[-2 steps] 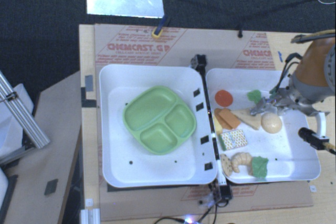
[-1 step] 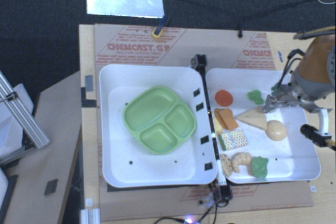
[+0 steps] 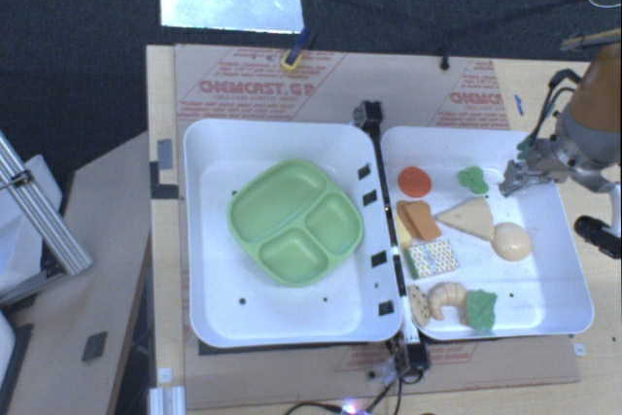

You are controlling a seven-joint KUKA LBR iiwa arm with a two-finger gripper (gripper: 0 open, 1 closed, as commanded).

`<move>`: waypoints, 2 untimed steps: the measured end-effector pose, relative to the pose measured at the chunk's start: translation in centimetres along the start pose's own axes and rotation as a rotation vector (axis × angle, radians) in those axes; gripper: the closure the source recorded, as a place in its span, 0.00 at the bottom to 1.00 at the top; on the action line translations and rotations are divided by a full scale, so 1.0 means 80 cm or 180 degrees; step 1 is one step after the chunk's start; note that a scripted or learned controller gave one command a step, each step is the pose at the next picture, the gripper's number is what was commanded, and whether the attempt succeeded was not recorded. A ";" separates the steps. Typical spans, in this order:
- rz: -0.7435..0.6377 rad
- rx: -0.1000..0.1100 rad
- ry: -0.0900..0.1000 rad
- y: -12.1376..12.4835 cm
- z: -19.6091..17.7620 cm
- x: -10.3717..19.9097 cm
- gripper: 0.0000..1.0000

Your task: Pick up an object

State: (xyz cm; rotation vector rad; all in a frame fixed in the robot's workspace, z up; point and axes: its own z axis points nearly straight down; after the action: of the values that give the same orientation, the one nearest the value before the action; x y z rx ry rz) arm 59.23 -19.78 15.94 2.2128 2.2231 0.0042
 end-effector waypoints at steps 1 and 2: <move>-0.0003 0.0004 0.0000 0.005 -0.078 0.000 1.00; -0.0003 0.0007 0.0002 0.007 -0.082 0.000 1.00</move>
State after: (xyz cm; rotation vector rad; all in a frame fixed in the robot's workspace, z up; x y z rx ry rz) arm 59.73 -19.74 22.48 2.2132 2.2254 0.0024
